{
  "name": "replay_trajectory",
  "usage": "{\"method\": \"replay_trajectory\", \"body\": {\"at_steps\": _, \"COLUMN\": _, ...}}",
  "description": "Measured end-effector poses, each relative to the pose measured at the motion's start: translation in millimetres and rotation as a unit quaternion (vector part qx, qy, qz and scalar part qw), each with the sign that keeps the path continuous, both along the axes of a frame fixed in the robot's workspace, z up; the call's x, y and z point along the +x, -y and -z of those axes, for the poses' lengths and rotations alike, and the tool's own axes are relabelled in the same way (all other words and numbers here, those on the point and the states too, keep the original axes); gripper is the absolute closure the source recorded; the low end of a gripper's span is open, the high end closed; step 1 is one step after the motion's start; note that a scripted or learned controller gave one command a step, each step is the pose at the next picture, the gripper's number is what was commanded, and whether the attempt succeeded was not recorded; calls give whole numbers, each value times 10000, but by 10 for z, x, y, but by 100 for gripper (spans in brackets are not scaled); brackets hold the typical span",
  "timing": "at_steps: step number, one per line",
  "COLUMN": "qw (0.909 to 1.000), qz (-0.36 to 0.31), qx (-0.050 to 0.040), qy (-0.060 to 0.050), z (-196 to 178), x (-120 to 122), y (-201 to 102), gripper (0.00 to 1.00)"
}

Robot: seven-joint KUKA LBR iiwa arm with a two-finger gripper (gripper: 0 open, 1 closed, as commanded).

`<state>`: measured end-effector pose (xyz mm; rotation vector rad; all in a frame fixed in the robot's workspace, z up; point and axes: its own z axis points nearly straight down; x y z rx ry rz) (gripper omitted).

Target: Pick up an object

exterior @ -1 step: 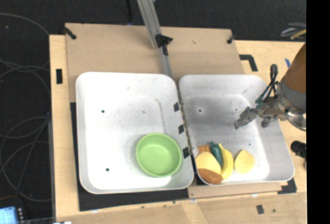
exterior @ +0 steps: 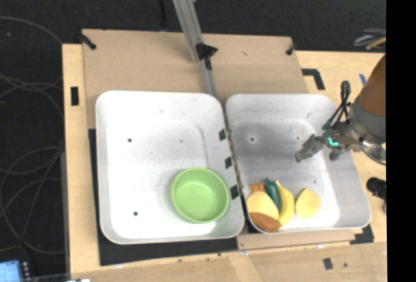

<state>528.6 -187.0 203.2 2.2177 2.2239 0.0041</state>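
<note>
Hovering over bare floor of the right bin (exterior: pixel 260 118), the hand (exterior: pixel 311 148) holds nothing; its opening I cannot tell. Descending here risks missing the yellow fruit (exterior: pixel 308 203) and the piled toys (exterior: pixel 268 204) nearer the front rim below it.

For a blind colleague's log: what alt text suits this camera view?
A grey robot arm's gripper hangs above the right white bin, holding nothing, up and right of a heap of yellow and orange toy food at its front edge. The left white bin holds a green bowl.
</note>
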Motion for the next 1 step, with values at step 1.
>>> {"method": "replay_trajectory", "body": {"at_steps": 1, "qw": 10000, "qz": 19, "qx": -14, "qy": -33, "z": 560, "x": -3, "y": 113, "gripper": 0}}
